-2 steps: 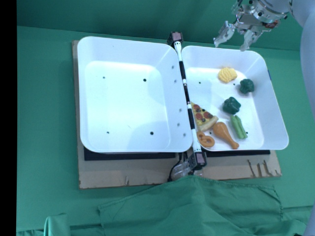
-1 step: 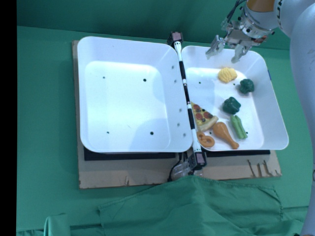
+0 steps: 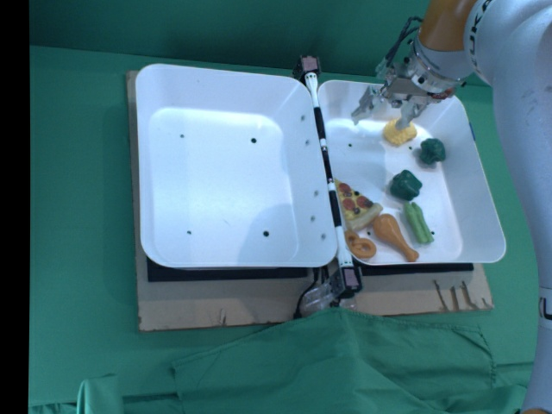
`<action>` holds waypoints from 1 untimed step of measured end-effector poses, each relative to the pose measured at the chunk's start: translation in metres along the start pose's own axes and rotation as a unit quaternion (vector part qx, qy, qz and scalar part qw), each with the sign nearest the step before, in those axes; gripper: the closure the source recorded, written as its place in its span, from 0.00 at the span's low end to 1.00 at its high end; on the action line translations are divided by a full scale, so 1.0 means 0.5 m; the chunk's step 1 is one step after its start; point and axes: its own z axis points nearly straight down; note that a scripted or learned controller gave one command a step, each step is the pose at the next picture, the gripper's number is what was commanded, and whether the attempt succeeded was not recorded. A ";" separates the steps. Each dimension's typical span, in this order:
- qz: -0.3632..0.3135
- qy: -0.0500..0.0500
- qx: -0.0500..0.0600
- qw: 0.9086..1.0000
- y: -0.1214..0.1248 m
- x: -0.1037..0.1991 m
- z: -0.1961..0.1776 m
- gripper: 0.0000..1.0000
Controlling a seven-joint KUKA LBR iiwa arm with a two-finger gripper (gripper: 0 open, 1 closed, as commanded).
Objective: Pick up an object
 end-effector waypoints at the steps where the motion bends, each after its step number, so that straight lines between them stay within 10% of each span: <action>1: -0.001 -0.002 -0.010 1.000 0.009 -0.003 0.014 0.00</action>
